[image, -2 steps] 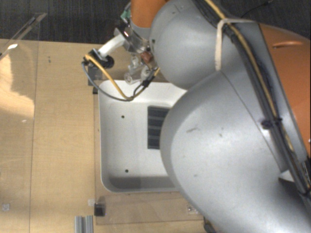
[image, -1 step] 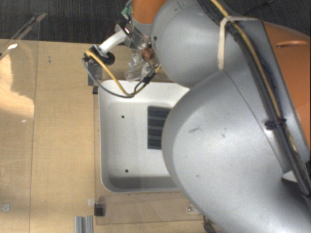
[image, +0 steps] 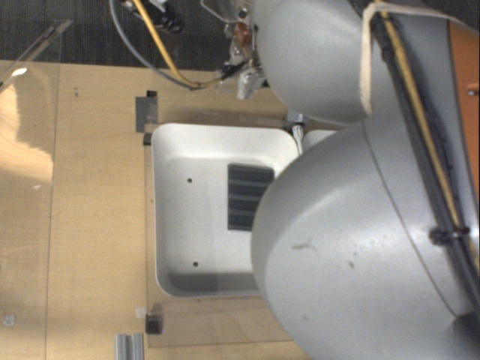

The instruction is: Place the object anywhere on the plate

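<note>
Grey arm [image: 360, 231] fills the right side — covers most of the second bin. One white bin [image: 187, 223] visible, one dark slatted patch [image: 247, 196] inside. Gripper state: can't tell. Object, plate: unlocatable.

Light is even and fairly bright. A pale glare patch lies on the worktop [image: 45, 133] at the left of the frame. The arm [image: 360, 231], close to the lens at right, looks soft and out of focus, with a broad sheen on its grey shell. The bin [image: 187, 201] is shaded along its lower wall and beside the arm. The picture is slightly grainy.
</note>
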You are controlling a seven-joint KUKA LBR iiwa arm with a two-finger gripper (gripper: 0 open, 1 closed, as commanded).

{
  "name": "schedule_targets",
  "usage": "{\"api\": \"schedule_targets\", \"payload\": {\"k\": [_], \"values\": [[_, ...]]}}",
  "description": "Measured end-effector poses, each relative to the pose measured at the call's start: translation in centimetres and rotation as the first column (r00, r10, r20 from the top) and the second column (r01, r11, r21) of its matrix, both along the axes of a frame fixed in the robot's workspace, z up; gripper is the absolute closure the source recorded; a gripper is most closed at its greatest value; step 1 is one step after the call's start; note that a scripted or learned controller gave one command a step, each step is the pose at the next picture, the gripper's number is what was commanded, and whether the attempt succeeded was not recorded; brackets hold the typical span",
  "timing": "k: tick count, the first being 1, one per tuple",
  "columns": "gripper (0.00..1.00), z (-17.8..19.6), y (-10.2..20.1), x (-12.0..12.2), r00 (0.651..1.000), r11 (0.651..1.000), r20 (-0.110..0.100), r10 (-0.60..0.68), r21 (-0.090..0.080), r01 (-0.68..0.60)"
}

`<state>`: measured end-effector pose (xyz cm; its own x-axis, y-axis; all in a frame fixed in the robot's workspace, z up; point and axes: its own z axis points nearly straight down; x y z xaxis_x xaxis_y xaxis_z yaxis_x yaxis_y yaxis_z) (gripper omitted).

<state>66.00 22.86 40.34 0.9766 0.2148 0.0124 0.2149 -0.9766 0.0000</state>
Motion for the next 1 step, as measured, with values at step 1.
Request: {"api": "schedule_targets", "payload": {"k": [1], "values": [[1.0, -7.62, -6.5, -1.26, 1.0, 1.0, -0.008, -0.014, -0.002, 0.014]]}}
